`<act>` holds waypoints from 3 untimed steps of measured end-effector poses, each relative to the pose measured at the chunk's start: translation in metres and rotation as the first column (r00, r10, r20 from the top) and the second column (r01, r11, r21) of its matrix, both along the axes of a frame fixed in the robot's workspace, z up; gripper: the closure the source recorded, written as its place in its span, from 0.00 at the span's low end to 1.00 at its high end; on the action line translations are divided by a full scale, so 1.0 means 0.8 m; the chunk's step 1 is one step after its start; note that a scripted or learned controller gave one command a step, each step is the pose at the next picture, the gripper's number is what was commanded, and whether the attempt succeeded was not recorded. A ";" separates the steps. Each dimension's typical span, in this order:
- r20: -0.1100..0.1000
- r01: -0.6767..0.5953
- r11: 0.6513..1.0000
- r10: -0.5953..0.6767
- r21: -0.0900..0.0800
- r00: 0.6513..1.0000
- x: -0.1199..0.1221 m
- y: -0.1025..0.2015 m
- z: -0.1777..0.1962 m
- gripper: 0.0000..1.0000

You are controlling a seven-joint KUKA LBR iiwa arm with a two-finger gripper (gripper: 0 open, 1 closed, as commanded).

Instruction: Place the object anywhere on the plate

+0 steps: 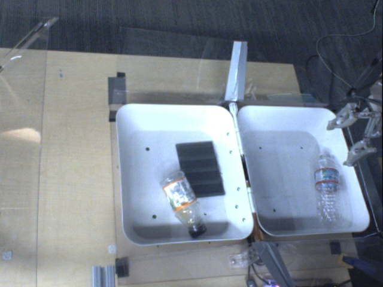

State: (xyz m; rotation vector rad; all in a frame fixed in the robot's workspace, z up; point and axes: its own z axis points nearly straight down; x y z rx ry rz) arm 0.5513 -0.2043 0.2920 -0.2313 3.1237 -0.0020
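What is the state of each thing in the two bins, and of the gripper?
Black ridged plate: flat in the left bin, tilted.
Orange-labelled bottle: lying down, black cap on, touching the plate's lower left edge.
Clear water bottle: lying in the right bin.
Gripper: open, over the right bin's right edge, holding nothing.

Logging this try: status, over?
Gripper open above right bin's right edge, holding nothing. Clear bottle lies below it. Black plate in left bin, second bottle alongside.

Arm behind end effector (354, 137) beyond right frame edge
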 end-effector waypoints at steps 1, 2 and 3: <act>0.004 -0.047 0.999 0.047 -0.001 0.999 0.067 -0.001 0.098 0.00; -0.001 -0.063 0.998 0.063 0.002 0.998 0.086 0.051 -0.074 0.00; 0.004 -0.053 0.999 0.053 0.000 0.999 0.150 0.035 -0.042 0.00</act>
